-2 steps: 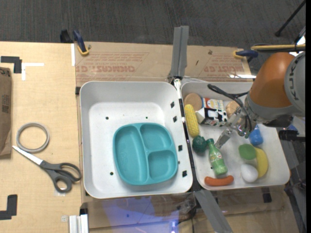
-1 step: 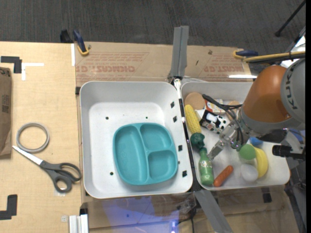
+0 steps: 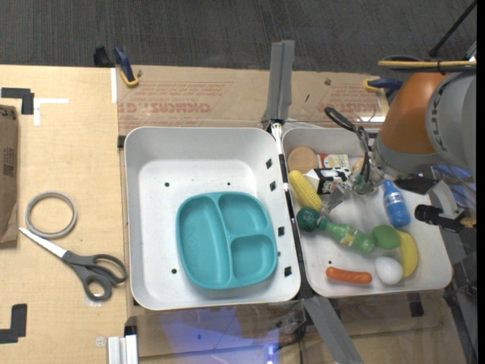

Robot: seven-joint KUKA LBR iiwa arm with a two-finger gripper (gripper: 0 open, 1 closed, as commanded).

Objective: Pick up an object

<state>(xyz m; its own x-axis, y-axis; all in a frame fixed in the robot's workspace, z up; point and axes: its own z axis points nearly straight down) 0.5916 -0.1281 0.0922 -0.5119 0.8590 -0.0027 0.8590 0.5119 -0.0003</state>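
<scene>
The end effector (image 3: 339, 189) hung low in the right bin (image 3: 436, 279); its grip state could not be told. The corn cob (image 3: 304, 190) lay just left of it.

Dark grey carpet floor (image 3: 227, 14) along the top. Below, a pale wooden counter (image 3: 76, 203) overlaid with printed brown cardboard (image 3: 197, 97). At left, scissors (image 3: 79, 264), a roll of tape (image 3: 51, 214), black corner marks. Bluish glow near the bottom edge.
</scene>
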